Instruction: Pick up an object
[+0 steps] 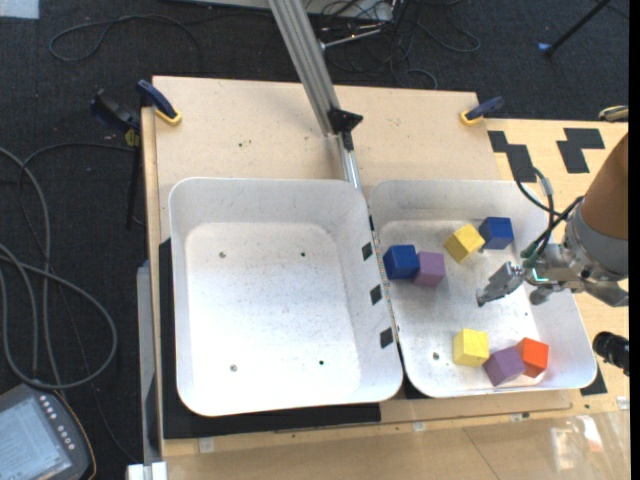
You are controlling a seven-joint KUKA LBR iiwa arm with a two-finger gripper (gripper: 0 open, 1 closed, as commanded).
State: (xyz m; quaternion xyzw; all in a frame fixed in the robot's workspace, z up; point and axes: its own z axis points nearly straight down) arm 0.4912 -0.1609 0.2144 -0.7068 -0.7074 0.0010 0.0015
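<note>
Blocks sit in the right bin (420, 368), and there are seven of them. A blue block (401, 261) touches a purple block (430, 267) near the bin's left side. A yellow block (463, 242) is just beside another blue block (496, 232) toward the back. Near the front edge, a second yellow block (470, 347) lies close to a purple block (503, 364), and an orange block (535, 355) touches that purple one. The left bin (200, 268) is next to the right one, and both rest on the light brown desk (260, 128). The grey arm (600, 228) comes in from the right side. Its gripper (497, 288) hangs over a bare white part of the right bin, between the back blocks and the front blocks. It touches none of them that I can see. The fingers (492, 293) look dark and small, and I cannot tell if they are open or closed. No block is between them. A long silver pole (305, 48) slants down from the back to where the two bins meet. Two blue and yellow clamps (158, 103) grip the desk's back corners. Black cables (50, 298) curl on the dark floor on the left.
</note>
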